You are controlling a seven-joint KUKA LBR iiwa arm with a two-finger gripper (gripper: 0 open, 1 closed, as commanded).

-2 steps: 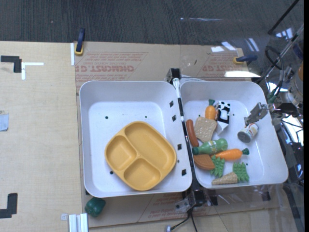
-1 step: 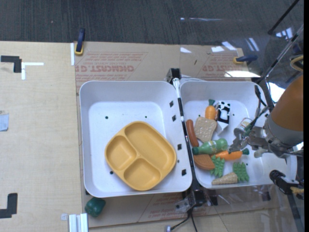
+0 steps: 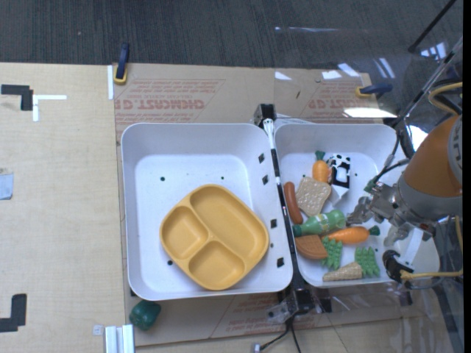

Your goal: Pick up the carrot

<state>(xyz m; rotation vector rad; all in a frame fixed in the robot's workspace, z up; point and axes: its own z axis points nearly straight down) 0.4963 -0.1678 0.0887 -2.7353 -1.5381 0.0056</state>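
- While the grey arm with its orange band point(image 3: 441, 160) leans in from the right, its hand point(image 3: 375, 210) hangs low over the right-hand bin point(image 3: 294, 134), at that bin's right side; whether the hand is open or shut cannot be told from this angle, and nothing is seen held in it.
- Just left of the hand lies the carrot point(image 3: 346, 235), orange with a green tip, on its side across the lower middle of the right bin; whether the two touch cannot be told.
- Crowding the carrot: a green bottle-shaped toy point(image 3: 318, 222) lies just above and left of it, a brown bun-like piece point(image 3: 310, 247) sits at its left end, and green leafy pieces point(image 3: 366, 259) and a pale wedge point(image 3: 344, 273) lie below it.
- Farther up the same bin rest a slice of bread point(image 3: 313, 195), a red sausage point(image 3: 293, 201) along the left wall, a second small orange vegetable point(image 3: 321, 170) and a black-and-white object point(image 3: 339, 170).
- Open room is tight in the right bin; the bare floor shows mainly along its upper part.
- Next door, the left bin point(image 3: 184, 142) carries a yellow divided plate point(image 3: 213, 235), with bare white floor around it.
- Outside the bins, a dark green object point(image 3: 146, 313) sits on the counter point(image 3: 59, 219) at the left bin's lower left corner.
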